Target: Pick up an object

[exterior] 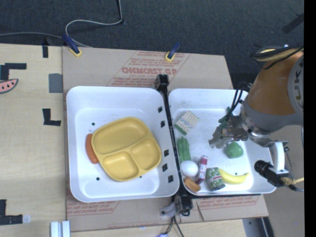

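My gripper hangs over the middle of the right bin, just left of and above a round green object. Nothing shows between the gripper's tips. Along the bin's left and front sides lie a green-and-white patterned packet, a long green vegetable, a white ball, a small pink-and-white bottle, an orange piece, a green can and a banana.
The left bin holds a yellow divided plate with an orange item sticking out from under its left edge. The arm's grey and orange body covers the right bin's far right side. A black divider separates the bins.
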`<state>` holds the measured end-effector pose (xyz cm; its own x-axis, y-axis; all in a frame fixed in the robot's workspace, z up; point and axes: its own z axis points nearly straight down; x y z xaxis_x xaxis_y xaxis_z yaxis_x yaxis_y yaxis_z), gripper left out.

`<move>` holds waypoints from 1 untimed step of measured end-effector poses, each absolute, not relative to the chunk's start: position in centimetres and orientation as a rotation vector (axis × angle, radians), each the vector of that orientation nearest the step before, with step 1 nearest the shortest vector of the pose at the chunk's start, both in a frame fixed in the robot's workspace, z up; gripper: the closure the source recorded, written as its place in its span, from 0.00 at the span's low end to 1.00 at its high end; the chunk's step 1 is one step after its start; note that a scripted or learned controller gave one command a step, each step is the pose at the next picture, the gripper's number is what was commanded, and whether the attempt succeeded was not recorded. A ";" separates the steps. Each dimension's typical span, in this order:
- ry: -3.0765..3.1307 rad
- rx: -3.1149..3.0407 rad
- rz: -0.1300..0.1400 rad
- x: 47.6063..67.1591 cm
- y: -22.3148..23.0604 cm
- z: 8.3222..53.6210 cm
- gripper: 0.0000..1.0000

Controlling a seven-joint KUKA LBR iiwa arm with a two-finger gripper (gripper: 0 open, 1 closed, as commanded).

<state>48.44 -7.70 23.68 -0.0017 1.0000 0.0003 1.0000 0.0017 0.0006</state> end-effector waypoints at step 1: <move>2.223 2.220 -0.001 48.4 -7.7 23.7 0.00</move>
